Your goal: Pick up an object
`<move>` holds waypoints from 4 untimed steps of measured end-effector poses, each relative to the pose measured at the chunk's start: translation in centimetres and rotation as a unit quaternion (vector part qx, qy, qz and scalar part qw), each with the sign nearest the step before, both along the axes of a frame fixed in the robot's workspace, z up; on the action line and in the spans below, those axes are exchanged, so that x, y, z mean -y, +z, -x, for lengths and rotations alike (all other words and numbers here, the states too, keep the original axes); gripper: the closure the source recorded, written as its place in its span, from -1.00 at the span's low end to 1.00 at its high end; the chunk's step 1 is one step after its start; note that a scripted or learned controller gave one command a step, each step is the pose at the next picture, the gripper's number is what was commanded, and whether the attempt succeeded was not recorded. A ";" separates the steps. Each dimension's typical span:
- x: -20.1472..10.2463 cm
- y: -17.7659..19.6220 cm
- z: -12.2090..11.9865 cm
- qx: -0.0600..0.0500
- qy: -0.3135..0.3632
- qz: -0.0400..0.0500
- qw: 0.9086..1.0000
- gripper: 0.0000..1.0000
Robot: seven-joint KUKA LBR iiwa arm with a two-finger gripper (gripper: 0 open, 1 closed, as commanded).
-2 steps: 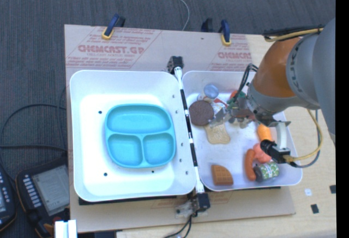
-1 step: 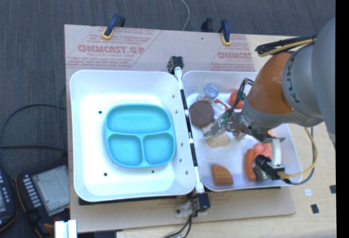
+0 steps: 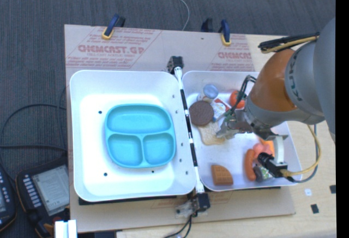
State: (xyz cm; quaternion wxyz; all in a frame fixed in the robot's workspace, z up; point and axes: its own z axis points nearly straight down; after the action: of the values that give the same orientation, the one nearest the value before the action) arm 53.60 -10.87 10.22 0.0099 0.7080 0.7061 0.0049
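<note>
**Claw low in the right bin, toast slice just left of its tip**

At the left of the frame the left bin carries a light blue divided plate, lying flat near its middle. None of this looks to matter for the pick.

Across the divider, the right bin holds the clutter: a dark brown round cookie near its upper left, a small bluish-grey cap above that, a pale toast slice lying flat below the cookie, and a tan wedge near the lower edge. Orange pieces sit lower right, beside the arm's cabling.

The claw hangs low over the middle of this bin, reached in from the right. Whether it is released or clenched I cannot tell; its tip is dark and blurred against the objects, and nothing is plainly seen between its parts.

The relation that counts: the toast slice lies just left of the claw and partly beneath it, the cookie up and to the left. The toast seems the likeliest target, needing only a short move leftward and down.
</note>
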 end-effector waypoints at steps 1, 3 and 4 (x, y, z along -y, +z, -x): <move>-0.1 -0.1 0.1 -0.001 0.000 0.000 1.000 -1.00; -0.1 0.9 0.0 -0.001 0.000 -0.001 1.000 -1.00; -0.1 1.8 0.0 -0.001 0.001 0.000 1.000 1.00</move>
State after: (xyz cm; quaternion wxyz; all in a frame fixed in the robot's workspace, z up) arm 53.60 -10.77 12.06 0.0090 0.7075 0.7066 0.0046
